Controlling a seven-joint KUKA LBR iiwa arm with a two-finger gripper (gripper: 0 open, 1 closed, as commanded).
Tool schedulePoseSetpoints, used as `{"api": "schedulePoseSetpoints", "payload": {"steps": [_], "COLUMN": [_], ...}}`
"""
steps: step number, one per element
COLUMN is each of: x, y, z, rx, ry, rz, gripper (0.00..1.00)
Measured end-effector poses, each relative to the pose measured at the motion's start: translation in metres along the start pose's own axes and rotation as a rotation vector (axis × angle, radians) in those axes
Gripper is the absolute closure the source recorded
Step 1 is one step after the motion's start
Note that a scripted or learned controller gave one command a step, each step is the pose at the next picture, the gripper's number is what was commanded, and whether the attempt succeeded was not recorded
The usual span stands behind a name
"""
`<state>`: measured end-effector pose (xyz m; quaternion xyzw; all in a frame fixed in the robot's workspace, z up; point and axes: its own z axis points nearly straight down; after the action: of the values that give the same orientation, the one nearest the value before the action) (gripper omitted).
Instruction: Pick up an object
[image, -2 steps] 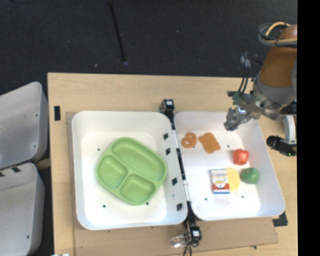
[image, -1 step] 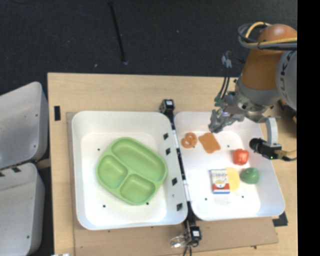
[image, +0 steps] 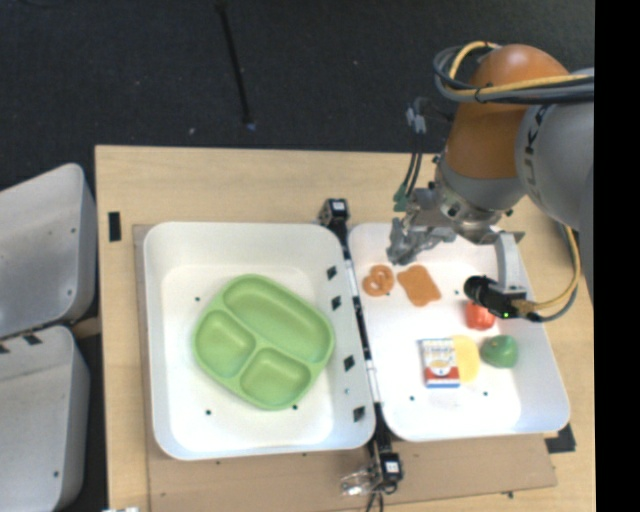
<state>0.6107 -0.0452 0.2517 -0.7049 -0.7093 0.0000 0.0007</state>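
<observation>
In the right bin (image: 500, 405) lie an orange ring-shaped piece (image: 378, 281), an orange flat bread-like piece (image: 419, 285), a red item (image: 480, 315), a green round item (image: 499, 351), a yellow piece (image: 466, 358) and a small printed box (image: 438, 362). My gripper (image: 408, 246) hangs at the bin's far left part, just above and behind the ring and the flat orange piece. Its fingers point down and nothing shows between them.
The left bin (image: 170, 420) holds a green divided plate (image: 263, 341). A black clamp (image: 334, 211) sits at the far end of the ridge between the bins. The arm's orange band (image: 500, 110) and cables loom over the right bin's far side.
</observation>
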Motion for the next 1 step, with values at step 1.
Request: {"api": "schedulePoseSetpoints", "payload": {"steps": [1], "x": [0.0484], "y": [-0.0177], "z": [-0.0027], "rx": [0.001], "ry": [0.0], "rz": [0.0], "gripper": [1.0]}}
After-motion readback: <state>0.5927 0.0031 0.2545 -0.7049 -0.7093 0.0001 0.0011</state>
